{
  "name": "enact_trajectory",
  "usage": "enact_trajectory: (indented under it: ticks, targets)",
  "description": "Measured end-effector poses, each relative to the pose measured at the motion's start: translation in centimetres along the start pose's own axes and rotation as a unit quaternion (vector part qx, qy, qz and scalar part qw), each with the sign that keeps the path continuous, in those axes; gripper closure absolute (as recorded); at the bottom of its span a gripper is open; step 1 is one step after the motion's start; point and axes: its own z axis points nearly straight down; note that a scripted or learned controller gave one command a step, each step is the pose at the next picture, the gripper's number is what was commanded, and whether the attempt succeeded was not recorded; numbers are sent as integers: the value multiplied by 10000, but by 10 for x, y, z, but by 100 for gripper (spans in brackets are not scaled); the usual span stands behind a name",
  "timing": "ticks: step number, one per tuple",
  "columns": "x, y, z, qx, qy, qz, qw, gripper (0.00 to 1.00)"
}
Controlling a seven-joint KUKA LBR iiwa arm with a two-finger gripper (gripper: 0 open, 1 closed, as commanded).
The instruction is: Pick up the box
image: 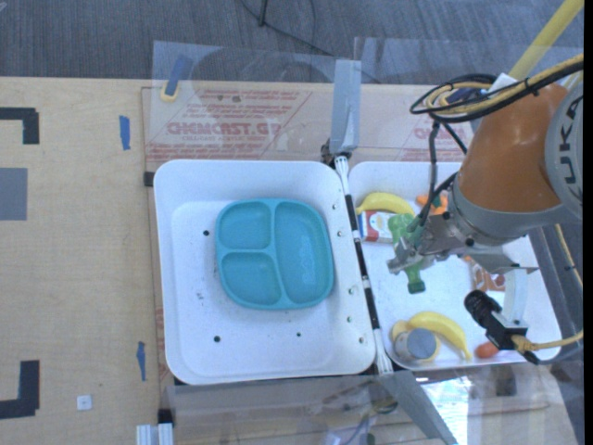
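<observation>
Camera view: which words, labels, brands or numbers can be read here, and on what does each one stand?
"CHEMCAST": red print on the clear sheet, blurred, so the reading is uncertain; its smaller lines are unreadable.
"UK": part of bigger lettering on the arm, cut off at the picture's edge.
The box has a red and white label, too small to read.

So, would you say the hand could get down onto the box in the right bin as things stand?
Probably yes. The hand hangs in the right bin, just right of the box, which lies by the bin's left wall. A banana sits close at its far side and could crowd the grasp.
</observation>
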Motion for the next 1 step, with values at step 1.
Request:
enact_trajectory:
  ticks: [1]
  targets:
    - [129, 30, 54, 16, 1, 62, 10000, 100]
